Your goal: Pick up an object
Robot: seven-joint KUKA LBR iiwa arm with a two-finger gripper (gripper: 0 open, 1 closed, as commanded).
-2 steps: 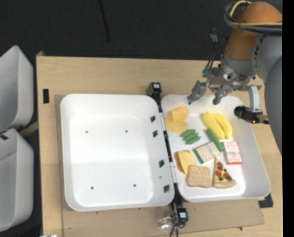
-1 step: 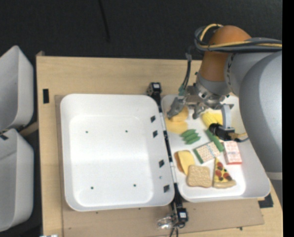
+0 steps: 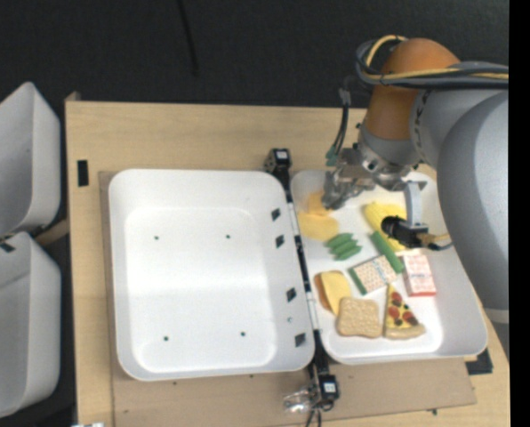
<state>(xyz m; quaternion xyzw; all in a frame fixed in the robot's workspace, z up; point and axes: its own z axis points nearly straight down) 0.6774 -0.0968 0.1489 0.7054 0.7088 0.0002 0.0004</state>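
Gripper (image 3: pixel 334 194) is dipping into the right bin's (image 3: pixel 465 323) far-left corner, prob. going for the yellow piece (image 3: pixel 317 224) just below it; can't tell its grip. Other toy foods are lying toward the near edge, w/ the left bin (image 3: pixel 127 265) alongside.

Even overhead light, fairly bright on the desk (image 3: pixel 185 132); dark, underexposed background above it. Left bin (image 3: pixel 203 274) nearly blown out, a soft glare patch across its floor. Right bin (image 3: pixel 456 318) bright too. Shadows faint and short, one under the arm (image 3: pixel 398 105) beside the yellow food. Overall soft focus, low resolution; small toy foods lack fine detail. Edges look straight.
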